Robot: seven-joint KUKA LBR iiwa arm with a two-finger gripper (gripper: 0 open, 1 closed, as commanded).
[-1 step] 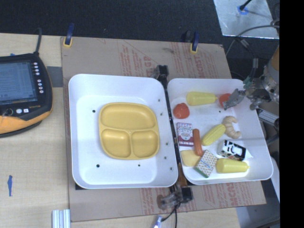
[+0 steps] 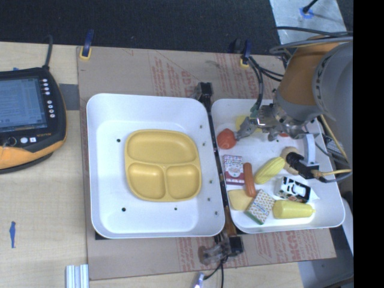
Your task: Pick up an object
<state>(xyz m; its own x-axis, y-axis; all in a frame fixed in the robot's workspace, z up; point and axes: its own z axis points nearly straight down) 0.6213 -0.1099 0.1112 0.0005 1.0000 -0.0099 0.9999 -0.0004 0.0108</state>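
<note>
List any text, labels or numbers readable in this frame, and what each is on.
Nothing reads clearly.
Red print on the cardboard mat: too blurred.
Pendant screen: lines of text, too small.
Red-and-white packet: print too small.
Patterned box: unreadable.

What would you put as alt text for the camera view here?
A grey and orange robot arm reaches over the right white bin of toy food, including a tomato and corn cob. The left bin holds a yellow divided tray.

red print on cardboard sheet [image 2: 150, 77], unreadable
</note>
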